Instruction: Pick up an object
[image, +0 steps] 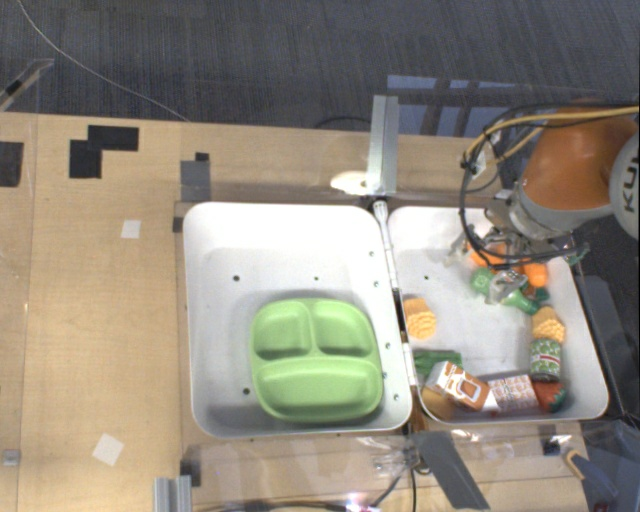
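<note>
The right bin (450, 300) holds several toy foods. My gripper (508, 278) is low over its far right corner, under the orange wrist band (570, 170). It sits among a green piece (489, 284), an orange piece (537, 272) and another orange piece (479, 256), which it partly hides. I see nothing clearly held. Further forward lie a yellow-orange round item (420, 321), a yellow cob-like piece (548, 323), a green and red can (546, 357), an orange and white carton (458, 386) and a red and white box (511, 392).
The left bin (220, 260) holds a green divided plate (316, 358). A metal post (383, 140) stands behind the rim between the bins. Cables (480, 150) loop off the arm at the upper right. A dark green piece (437, 358) lies by the carton.
</note>
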